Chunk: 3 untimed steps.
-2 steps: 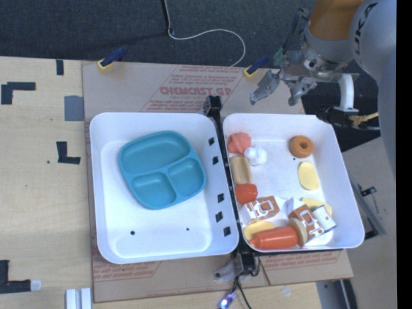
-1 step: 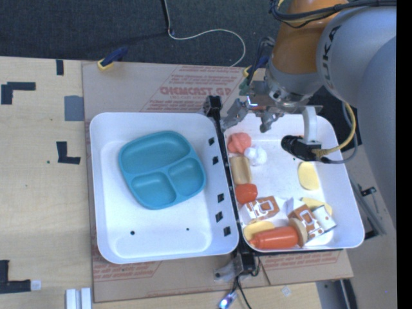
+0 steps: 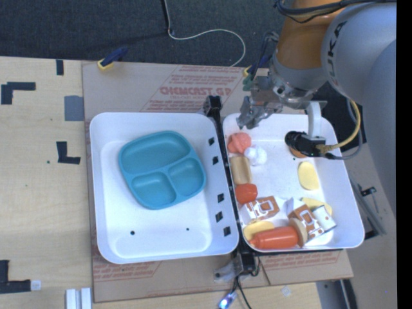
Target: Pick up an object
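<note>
- camera view: you have the arm (image 3: 335, 37) reaching in from the right, with the gripper (image 3: 252, 116) hanging over the far left corner of the right bin (image 3: 335, 134).
- i can't tell you the gripper's state; the tips are too small and dark against the bin edge to read.
- nothing shows between the tips, so treat it as carrying nothing.
- the nearest target is the pink lump (image 3: 239, 141), lying on the bin floor just below the gripper in the picture, that is toward the near side and a touch left, close to the wall between the bins.
- it looks roughly round, so i see no long axis to line up on.
- a small white ball (image 3: 258, 154) sits just beside the pink lump, on its right.
- next down the same wall lies a tan roll (image 3: 241, 167), long axis running far to near, then a red block (image 3: 246, 192).
- more food toys crowd the near end: a red sausage (image 3: 277, 238) lying across, and a yellow piece (image 3: 309, 175) further right.
- the left bin (image 3: 103, 172) holds a blue tray (image 3: 161, 168), well apart from the gripper.
- my judgement: the pick is not yet made, and the move turns on a short drop toward the near side.
</note>
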Each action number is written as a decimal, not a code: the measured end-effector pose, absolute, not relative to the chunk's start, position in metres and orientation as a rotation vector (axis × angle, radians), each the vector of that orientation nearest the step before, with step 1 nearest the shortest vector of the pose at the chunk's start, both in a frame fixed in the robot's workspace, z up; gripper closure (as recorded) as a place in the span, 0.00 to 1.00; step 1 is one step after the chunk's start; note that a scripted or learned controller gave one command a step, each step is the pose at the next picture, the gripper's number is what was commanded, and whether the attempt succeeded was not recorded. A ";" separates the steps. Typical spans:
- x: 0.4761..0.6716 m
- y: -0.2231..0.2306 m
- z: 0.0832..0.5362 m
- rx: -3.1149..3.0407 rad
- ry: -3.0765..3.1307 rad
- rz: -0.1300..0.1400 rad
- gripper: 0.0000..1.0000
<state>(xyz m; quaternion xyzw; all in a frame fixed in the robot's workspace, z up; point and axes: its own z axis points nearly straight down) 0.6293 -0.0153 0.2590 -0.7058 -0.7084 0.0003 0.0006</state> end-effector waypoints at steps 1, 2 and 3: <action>0.567 -0.008 0.179 -2.215 -2.214 0.015 1.00; 0.614 0.055 0.189 -2.212 -2.230 -0.004 1.00; 0.573 0.006 0.184 -2.224 -2.216 0.009 1.00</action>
